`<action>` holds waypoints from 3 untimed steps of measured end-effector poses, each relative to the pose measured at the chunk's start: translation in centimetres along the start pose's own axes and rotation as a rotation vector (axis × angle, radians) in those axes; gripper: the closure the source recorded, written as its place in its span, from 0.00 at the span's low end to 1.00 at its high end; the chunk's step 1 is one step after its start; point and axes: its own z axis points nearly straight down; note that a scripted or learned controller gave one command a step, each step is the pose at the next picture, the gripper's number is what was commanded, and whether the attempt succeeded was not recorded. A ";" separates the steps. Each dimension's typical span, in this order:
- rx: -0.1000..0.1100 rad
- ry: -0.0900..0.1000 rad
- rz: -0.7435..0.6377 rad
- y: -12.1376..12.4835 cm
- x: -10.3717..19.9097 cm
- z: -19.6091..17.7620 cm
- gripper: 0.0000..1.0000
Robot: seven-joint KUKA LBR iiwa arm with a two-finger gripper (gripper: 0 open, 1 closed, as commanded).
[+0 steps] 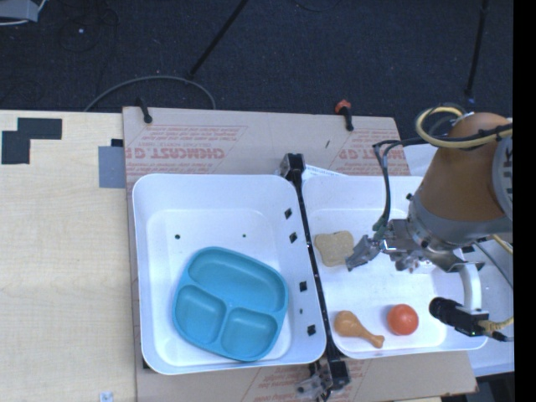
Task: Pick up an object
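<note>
In the right bin lie a tan, bread-like slice, a tan drumstick-shaped toy and a red ball like a tomato. My gripper hangs over the middle of that bin, its dark fingertips just right of the tan slice. I see nothing between the fingers. The orange-banded wrist rises behind it at the right.
The left bin holds a blue divided plate. A black divider with clips runs between the bins. Cables loop around the wrist. Cardboard lies under both bins, and a wooden bench top extends to the left.
</note>
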 end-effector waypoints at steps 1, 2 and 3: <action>-0.014 -0.002 -0.002 0.3 0.0 -0.7 0.00; -0.005 0.001 -0.001 0.0 0.0 5.7 0.00; -0.013 -0.002 0.000 0.1 0.0 10.9 0.00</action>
